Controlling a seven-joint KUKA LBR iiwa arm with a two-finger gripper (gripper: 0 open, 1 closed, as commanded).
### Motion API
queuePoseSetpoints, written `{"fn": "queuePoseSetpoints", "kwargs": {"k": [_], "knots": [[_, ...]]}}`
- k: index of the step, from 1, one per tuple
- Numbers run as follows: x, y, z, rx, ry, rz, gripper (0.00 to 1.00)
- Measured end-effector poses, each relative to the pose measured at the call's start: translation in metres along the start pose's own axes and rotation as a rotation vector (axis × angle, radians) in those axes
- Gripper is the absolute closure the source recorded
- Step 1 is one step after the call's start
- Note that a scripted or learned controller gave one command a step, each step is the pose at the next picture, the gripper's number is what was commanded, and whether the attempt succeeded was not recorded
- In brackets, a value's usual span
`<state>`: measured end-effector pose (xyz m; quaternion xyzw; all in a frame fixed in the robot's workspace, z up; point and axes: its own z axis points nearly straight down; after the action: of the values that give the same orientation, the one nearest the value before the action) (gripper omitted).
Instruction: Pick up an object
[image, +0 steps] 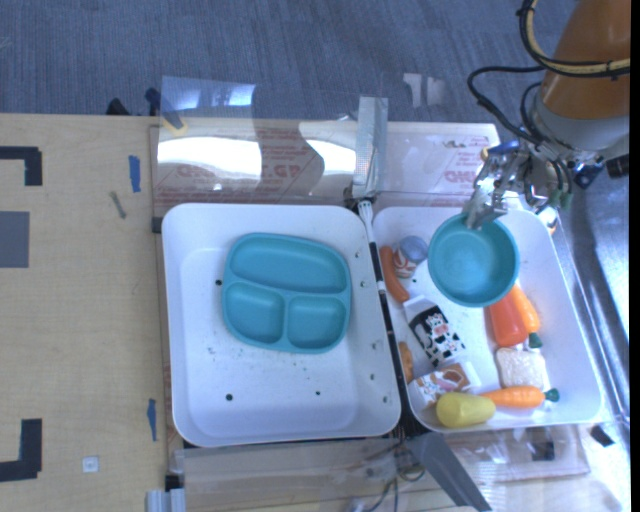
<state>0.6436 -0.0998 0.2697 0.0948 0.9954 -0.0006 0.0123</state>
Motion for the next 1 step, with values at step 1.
{"fn": "queuePoseSetpoints", "kwargs": {"k": [1], "knots": [[0.0101,-0.0543,0.1672,-0.002,0.007,-0.267,1.00]]}}
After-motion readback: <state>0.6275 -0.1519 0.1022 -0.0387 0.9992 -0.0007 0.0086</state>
